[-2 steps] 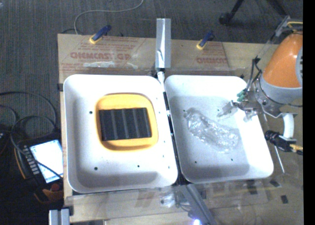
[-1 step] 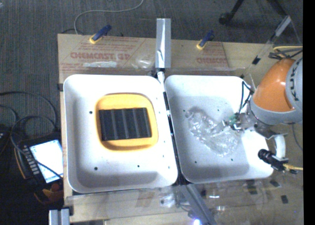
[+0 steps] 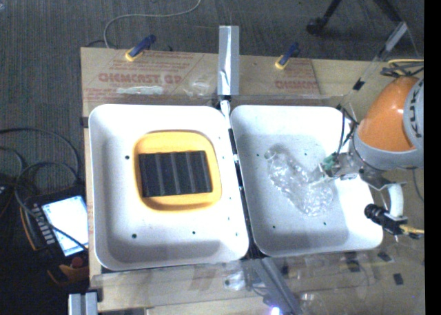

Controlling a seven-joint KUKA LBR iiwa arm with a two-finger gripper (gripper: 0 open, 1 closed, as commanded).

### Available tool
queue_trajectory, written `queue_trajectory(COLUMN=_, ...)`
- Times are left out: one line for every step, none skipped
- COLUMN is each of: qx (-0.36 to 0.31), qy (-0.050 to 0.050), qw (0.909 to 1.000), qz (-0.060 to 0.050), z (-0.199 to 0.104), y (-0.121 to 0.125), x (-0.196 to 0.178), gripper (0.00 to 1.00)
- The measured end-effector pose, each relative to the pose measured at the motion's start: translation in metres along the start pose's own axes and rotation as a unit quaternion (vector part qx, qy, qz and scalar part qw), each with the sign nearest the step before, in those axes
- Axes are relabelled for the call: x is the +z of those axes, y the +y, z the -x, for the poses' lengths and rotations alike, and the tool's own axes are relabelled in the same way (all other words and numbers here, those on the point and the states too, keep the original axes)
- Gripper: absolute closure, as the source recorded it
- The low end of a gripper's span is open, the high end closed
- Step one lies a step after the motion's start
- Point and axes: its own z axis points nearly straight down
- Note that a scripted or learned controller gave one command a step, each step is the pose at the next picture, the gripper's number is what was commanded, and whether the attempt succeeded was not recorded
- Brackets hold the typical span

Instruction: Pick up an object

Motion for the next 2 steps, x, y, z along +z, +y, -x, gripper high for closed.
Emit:
queue_trajectory(qx=0.000, qy=0.001, qw=1.0000, qz=-0.004, z=-0.001, y=-0.002, x=0.003, gripper=0.00)
queue_trajectory(qx=-0.004, qy=0.004, qw=0.9999, qz=-0.013, z=-0.009, y=0.019, x=-0.016, gripper=0.00)
